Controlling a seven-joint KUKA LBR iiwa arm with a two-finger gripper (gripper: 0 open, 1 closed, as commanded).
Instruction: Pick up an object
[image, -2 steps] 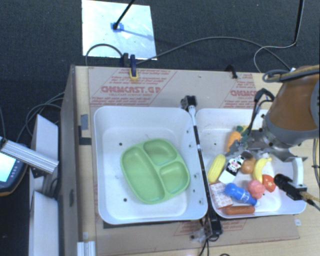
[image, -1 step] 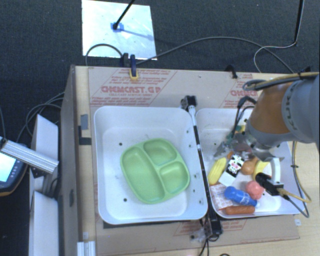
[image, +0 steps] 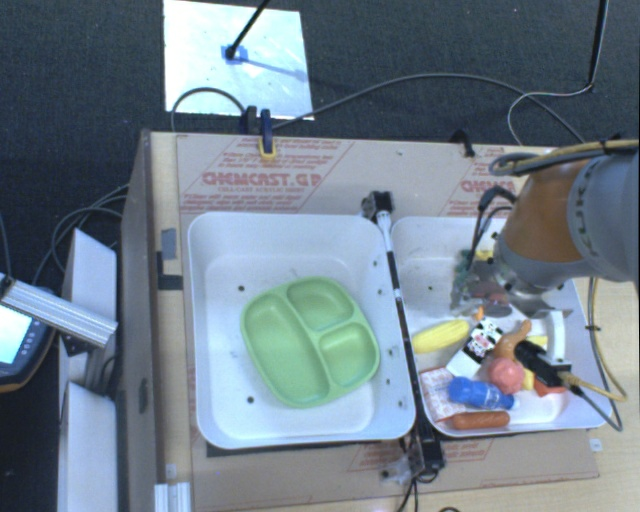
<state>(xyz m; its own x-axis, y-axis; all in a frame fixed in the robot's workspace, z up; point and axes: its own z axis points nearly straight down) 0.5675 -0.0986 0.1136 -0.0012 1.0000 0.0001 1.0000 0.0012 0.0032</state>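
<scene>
Looking down, you see these, largest first:
Bench: the board (image: 300, 165) carries both bins side by side.
Left bin (image: 215, 330): it holds a green divided plate (image: 310, 340), lying flat near the middle.
Right bin (image: 425, 250): its contents crowd the near half.
Arm (image: 570, 215): it reaches in from your right, orange band above the wrist, and ends over the right bin's middle.
Gripper (image: 478, 290): it sits low in the right bin; you cannot tell how its jaws stand, nor whether anything is between them.
Yellow banana (image: 440, 335): just beside the gripper, toward you and slightly left.
Blue bottle (image: 478, 393): farther toward you, well apart from the gripper.
Pink ball (image: 506, 372): right of the bottle, near it.
Orange carrot (image: 480, 421): against the near wall.
</scene>
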